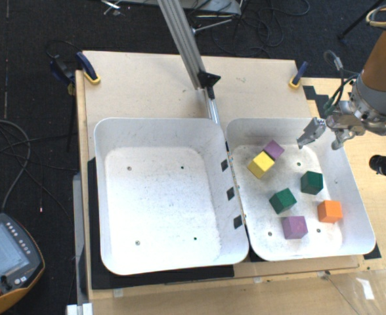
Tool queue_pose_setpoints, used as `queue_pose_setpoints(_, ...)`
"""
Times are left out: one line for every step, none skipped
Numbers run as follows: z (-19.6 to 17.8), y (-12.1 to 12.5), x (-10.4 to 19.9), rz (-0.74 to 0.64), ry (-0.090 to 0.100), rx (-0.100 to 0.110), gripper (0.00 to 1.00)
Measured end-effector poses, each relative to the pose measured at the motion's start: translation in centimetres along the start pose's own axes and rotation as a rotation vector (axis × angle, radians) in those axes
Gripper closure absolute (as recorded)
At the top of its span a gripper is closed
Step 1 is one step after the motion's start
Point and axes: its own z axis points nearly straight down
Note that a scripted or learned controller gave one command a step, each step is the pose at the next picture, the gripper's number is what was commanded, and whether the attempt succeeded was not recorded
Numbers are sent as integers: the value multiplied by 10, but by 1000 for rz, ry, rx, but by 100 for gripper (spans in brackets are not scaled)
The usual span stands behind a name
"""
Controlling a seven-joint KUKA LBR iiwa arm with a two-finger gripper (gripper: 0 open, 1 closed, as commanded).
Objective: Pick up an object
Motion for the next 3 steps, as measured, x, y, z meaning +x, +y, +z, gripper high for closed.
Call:
queue_pose_setpoints(129, 50, 57, -1, 6, -15, 0)
queue_pose_setpoints(123, 42, 53, 0, 2, 13, 100)
queue_pose_setpoints(122, 45, 53, -2, 0, -1, 0)
